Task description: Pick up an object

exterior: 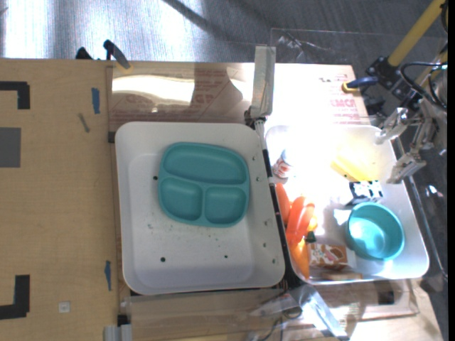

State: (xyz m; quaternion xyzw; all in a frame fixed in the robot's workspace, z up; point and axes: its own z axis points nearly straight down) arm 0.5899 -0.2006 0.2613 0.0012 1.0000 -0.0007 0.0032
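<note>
Above the right bin's far right corner, the gripper [404, 142] hangs over the rim, a pale metallic cluster against a dark background; glare and clutter make it impossible to tell how its jaws stand, and nothing can be seen held between them. Cables and a yellow bar [421, 21] rise behind it toward the upper right.

Below and to the left, the right bin [419, 251] holds the candidates for picking. A yellow object [359, 160], washed out by strong light, lies just beside the gripper in the bin's upper half. A teal bowl [375, 231] sits upright near the bin's right wall, with a small black-and-white item [365, 188] just above it. Along the bin's left wall, orange carrot-like pieces [298, 222] lie lengthwise, and a small red-and-white can [284, 166] rests beyond them. A brown snack packet [328, 256] lies near the front edge, between the carrots and the bowl.

Across the divider, the left bin [135, 212] carries a teal divided plate [203, 183] with three compartments, set flat near its middle, well apart from the gripper. A cardboard sheet [53, 190] covers the bench at left, marked with black corner brackets and bits of blue tape.
</note>
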